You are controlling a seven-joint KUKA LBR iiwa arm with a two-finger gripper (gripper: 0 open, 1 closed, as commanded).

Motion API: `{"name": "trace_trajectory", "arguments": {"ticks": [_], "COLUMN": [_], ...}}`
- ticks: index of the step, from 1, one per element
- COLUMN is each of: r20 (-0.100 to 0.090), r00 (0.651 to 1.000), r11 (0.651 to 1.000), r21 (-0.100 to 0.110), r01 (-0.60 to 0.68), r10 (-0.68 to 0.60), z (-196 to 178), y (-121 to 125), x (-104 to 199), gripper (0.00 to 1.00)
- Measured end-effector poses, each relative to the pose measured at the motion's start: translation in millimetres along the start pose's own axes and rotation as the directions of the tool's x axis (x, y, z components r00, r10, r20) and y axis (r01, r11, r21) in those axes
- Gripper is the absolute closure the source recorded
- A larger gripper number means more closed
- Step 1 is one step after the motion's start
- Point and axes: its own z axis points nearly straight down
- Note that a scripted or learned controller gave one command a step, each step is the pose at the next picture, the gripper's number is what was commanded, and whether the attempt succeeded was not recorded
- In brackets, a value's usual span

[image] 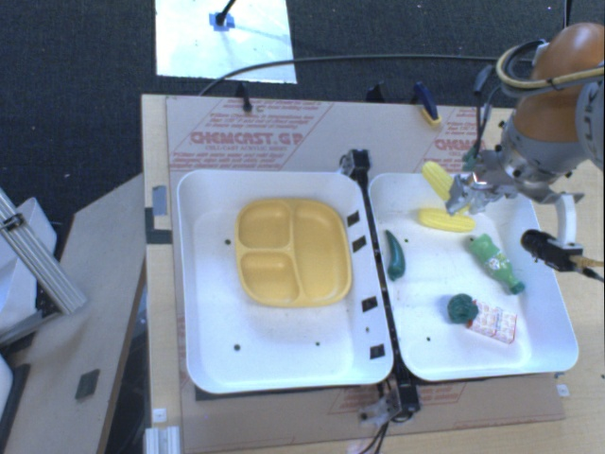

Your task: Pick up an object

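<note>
While hovering over the banana (pixel 446 220), the fingers' (pixel 465 197) state cannot be told.

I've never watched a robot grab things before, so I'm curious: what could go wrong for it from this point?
The gripper hangs over two yellow pieces, the corn cob and the banana, lying close together near the right bin's far wall. It might catch both, or nudge one aside and come up with nothing. Both look rounded and smooth, so either could slip free. Working this near the wall, the fingers may also bump the bin instead of closing cleanly.
</note>
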Motion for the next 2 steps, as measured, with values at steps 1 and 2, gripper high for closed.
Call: {"name": "trace_trajectory", "arguments": {"ticks": [1,2], "r20": [-0.002,-0.002], "r00": [1.0,1.0], "r11": [1.0,1.0], "r21": [0.002,0.004], "r01": [0.004,0.004], "r10": [-0.004,-0.004], "z": [-11.1,-5.8], "y": [-10.9,-35.1], "x": [49.2,103.9], "gripper": [1.0,1.0]}}
